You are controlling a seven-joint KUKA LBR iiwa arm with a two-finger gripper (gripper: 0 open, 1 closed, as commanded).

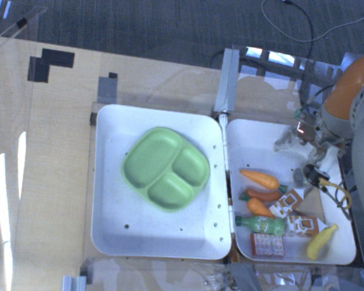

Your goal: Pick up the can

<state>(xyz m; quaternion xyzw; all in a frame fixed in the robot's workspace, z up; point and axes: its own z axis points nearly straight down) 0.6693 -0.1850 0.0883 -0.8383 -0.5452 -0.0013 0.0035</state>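
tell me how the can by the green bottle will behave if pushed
The can seems to lie on its side, so a push would probably roll it. The green bottle beside it may shift too. It looks rigid.

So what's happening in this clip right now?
The grey arm with the orange band reaches in over the far end of the right white bin, its claw above bare bin floor. The small red-labelled can lies at the bin's near edge, beside a green bottle, untouched. A green divided plate sits in the left white bin.
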